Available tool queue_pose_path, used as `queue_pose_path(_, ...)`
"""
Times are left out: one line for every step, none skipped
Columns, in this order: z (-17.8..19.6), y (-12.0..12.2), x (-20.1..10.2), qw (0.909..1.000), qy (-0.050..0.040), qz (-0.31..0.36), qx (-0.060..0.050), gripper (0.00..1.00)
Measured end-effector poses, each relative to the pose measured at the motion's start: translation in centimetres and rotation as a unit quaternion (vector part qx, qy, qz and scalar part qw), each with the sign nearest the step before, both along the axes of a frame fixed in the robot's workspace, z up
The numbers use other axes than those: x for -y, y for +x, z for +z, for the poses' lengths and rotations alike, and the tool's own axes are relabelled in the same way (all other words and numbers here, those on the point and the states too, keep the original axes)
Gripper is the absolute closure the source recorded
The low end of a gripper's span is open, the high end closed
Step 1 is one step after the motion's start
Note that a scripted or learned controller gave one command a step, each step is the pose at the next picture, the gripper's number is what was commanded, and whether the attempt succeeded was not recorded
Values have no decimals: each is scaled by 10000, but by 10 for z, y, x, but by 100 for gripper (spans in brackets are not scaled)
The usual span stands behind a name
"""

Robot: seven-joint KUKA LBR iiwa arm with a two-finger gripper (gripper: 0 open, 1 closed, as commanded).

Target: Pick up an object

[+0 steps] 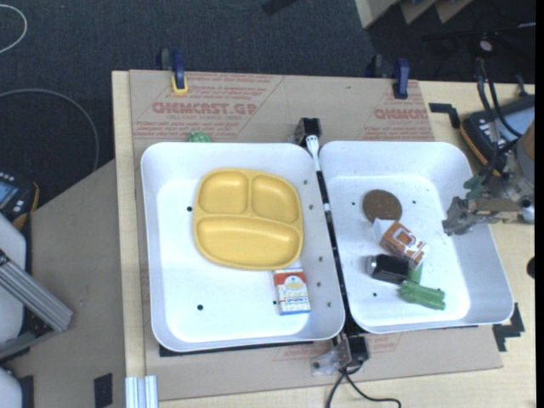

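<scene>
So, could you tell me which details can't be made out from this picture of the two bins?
- Gripper: small and blurred at the right bin's rim; finger state unreadable.
- Arm: cut off by the camera view's right edge.
- Small red and white box: print too small to read.
- Black object: partly covered by the orange box; its identity is unclear.
- Green object: too small to identify.

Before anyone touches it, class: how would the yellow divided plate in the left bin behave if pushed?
The yellow divided plate lies flat and wide, so it would probably slide, not tip. It looks like rigid plastic, likely light. Its smooth raised rim may slip from a pinch.
</scene>
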State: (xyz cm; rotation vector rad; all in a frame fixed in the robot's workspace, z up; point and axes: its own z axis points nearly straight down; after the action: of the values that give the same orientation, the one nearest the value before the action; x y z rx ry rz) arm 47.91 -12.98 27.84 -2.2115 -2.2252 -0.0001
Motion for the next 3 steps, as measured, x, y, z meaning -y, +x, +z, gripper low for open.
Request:
queue_pose_path(-33, 0, -87, 10000, 5, 14, -14, 100)
queue_pose_path(-43, 0, -157, 10000, -3, 4, -11, 100)
queue_pose_path(220, 1, -159, 9999, -3, -15, 121, 100)
